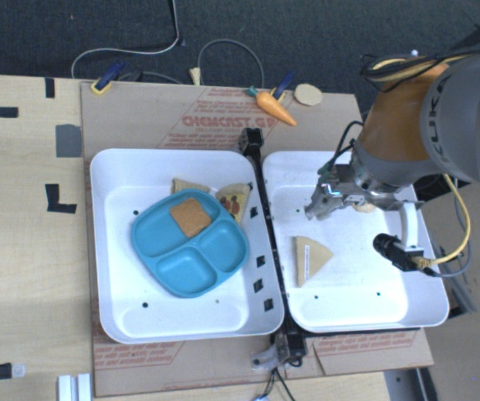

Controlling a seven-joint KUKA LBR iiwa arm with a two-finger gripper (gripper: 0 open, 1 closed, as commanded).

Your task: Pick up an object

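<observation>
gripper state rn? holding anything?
Gripper: over the right bin, above the tan wedge; open or closed cannot be told, nothing visibly held.

Both white bins (pixel 106 224) are taken in from above, at a slant, from a middling height; the arm (pixel 416 124) is seen entering from the right.
</observation>
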